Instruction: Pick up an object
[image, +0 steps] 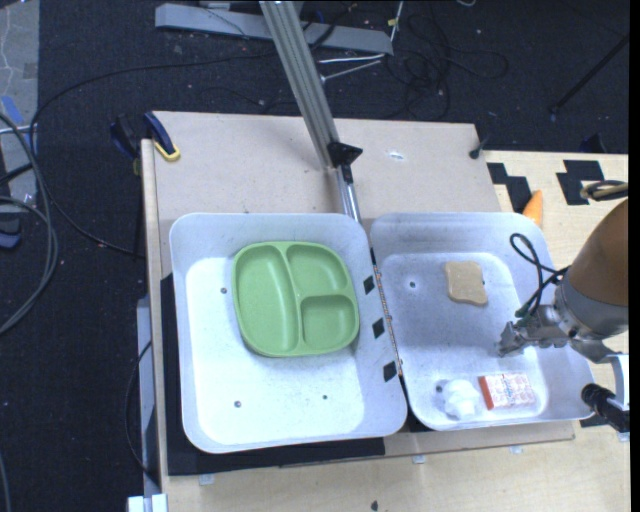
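Observation:
In the right bin (430, 240) lie a tan slice of bread (466, 282) toward the back, a white crumpled object (458, 397) at the front, and a red and white packet (509, 391) beside it. My gripper (510, 342) hangs low at the bin's right side, right of the bread and just above the packet. The arm's grey wrist and orange band come in from the right edge.
The left bin (200, 330) holds a green divided plate (297, 298). A metal pole (312, 95) slants down from the back to the gap between the bins. Black cable loops near the right bin's far right corner.

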